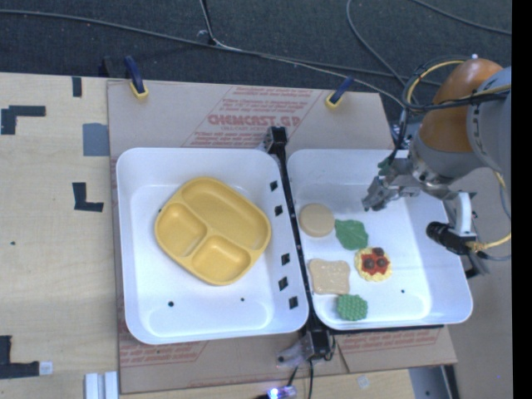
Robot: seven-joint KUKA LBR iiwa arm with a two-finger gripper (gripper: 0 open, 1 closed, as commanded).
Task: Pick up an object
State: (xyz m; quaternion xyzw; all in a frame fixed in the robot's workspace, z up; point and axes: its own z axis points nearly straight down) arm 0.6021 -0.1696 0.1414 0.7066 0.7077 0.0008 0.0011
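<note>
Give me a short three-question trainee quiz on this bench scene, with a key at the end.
1. True or false: the yellow divided tray lies in the left bin.
2. Multiple choice: which item in the right bin lies nearest the divider between the bins? A) the toast slice B) the small pizza C) the lower green piece
3. Fill in: the pincer hangs over the right bin's ____ part, away from the round cookie and the upper green piece.

Key: 1 true; 2 A; 3 upper (far).
</note>
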